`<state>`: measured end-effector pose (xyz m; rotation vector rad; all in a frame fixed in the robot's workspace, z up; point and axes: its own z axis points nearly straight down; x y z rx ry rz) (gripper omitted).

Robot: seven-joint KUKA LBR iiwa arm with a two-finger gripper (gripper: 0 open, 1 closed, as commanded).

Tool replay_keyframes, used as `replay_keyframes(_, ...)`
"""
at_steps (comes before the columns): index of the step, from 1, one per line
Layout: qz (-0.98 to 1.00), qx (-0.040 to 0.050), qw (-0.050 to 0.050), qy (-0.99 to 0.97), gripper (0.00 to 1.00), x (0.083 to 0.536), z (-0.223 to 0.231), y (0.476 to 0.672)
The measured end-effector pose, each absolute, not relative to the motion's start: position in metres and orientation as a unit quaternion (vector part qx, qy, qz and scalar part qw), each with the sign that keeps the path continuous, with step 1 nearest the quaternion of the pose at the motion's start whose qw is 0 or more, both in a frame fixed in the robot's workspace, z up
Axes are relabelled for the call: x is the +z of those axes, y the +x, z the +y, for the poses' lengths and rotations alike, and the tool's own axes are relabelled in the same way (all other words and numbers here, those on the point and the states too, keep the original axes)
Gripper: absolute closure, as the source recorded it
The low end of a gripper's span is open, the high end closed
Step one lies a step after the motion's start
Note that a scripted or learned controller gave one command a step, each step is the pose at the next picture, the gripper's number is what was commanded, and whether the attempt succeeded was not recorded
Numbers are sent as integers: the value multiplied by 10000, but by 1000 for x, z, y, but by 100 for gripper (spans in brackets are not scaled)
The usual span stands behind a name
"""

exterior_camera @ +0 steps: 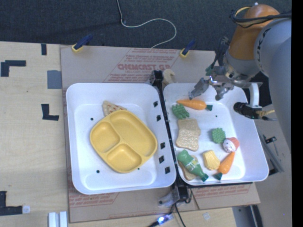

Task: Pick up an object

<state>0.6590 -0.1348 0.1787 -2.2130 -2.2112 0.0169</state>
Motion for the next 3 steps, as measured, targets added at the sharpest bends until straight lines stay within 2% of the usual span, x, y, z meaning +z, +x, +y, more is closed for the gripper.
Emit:
replay_keyframes(1,-7077,4,3,-7065,0,189,-135,662)
replay_keyframes(2,-7084,20,16,-7058,0,141,-130,670)
replay_keyframes(3,-7087,0,-37,-7055,0,91,-129,671)
